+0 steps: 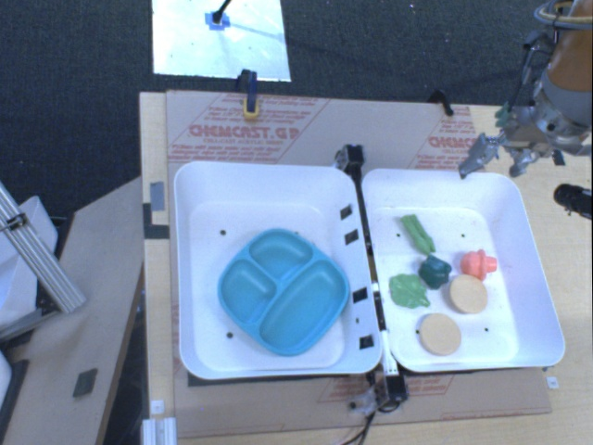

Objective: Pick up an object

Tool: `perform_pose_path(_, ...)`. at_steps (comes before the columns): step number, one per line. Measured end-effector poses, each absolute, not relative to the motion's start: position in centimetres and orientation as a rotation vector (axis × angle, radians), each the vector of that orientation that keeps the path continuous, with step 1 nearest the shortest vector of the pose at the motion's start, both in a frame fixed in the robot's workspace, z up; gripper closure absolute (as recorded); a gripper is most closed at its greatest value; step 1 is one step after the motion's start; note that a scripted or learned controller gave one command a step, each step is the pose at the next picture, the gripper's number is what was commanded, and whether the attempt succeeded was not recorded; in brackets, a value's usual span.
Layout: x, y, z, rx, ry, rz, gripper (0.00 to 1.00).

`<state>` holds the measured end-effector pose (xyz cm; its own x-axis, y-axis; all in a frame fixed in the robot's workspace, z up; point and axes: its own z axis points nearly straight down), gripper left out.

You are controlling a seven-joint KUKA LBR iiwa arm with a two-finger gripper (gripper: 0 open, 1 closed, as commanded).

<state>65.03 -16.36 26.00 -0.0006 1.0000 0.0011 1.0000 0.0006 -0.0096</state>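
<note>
Nearest to us, the front edge of the surface (278, 399) shows as a pale board with red lettering, and a small tangle of wires (375, 401) hangs where the two bins meet. To the left, a lower wooden side table (83, 286) carries a slanted metal rail (32, 248).

On the board we see two shallow white bins side by side. The left bin (199, 188) holds a blue divided tray (283, 290), lying flat near its middle. The right bin (533, 276) holds the small things to be picked: two tan discs (440, 334) toward the front, a green leaf-shaped piece (408, 291), a dark teal lump (434, 271), a pink piece (479, 264) and a long green piece (418, 234) toward the back. All lie loose on the bin floor, close together but mostly apart.

Farther back, the claw (500, 154) hovers above the right bin's far right corner, its two fingers spread apart with nothing between them, well away from the objects. A yellow clamp (250, 108) grips the board's far edge.

Beyond the surface, dark carpet (389, 26) covers the floor, with a shiny square sheet (220, 26) lying on it.
</note>
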Motion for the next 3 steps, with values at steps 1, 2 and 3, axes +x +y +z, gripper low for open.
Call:
perform_pose_path(1, 65.2, -16.3, 26.7, -2.22, -2.226, -0.001, 0.0)
perform_pose_path(2, 65.3, -15.8, 22.5, -2.216, -2.227, 0.001, 0.0)
perform_pose_path(3, 65.1, -16.1, 18.3, -2.219, -2.223, 0.001, 0.0)
